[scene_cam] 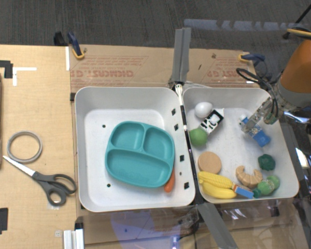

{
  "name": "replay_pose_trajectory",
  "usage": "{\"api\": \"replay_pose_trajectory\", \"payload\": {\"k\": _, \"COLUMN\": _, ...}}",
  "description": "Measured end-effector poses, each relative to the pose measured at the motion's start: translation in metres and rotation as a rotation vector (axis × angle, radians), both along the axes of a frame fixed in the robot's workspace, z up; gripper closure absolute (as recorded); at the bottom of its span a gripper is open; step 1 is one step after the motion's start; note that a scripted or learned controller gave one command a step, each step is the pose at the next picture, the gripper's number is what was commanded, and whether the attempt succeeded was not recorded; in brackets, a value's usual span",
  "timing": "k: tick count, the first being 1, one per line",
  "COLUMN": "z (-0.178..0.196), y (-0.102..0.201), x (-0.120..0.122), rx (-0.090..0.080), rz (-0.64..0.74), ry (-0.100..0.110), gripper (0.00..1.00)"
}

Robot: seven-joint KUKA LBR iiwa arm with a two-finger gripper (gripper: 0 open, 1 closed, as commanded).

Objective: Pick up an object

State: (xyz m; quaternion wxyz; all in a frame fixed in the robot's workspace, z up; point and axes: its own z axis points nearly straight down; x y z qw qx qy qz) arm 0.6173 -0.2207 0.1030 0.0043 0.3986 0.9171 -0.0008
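- Two shallow white bins sit side by side on a bench, seen from above at a slant: the left bin point(88, 139) and the right bin point(233, 95).
- The grey arm point(300, 82), with its orange band, reaches in from the right over the upper right part of the right bin.
- The gripper point(251, 122) hangs low over that bin, just above a small blue block point(261, 138). Whether it is spread or pressed together cannot be told from this view, and nothing can be seen held in it.
- The right bin holds the objects to pick. Near its upper left lie a white ball point(202, 109), a black-and-white box point(212, 121) and a green ball point(198, 137).
- Lower down lie a round tan disc point(210, 163), a yellow corn cob point(214, 180) touching a banana point(217, 192), a tan pretzel-like piece point(248, 176), a dark green lump point(266, 162) and a light green toy point(269, 185).
- The left bin holds a teal divided plate point(140, 154), with an orange carrot point(169, 182) beside its lower right edge.
- On the bench to the left of the bins lie a roll of tape point(25, 146) and grey-handled scissors point(44, 180).
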Motion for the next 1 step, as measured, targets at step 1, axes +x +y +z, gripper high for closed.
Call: {"api": "replay_pose_trajectory", "payload": {"k": 1, "z": 0.1357, "y": 0.0681, "x": 0.0001, "rx": 0.004, "rz": -0.16, "ry": 0.003, "gripper": 1.0}}
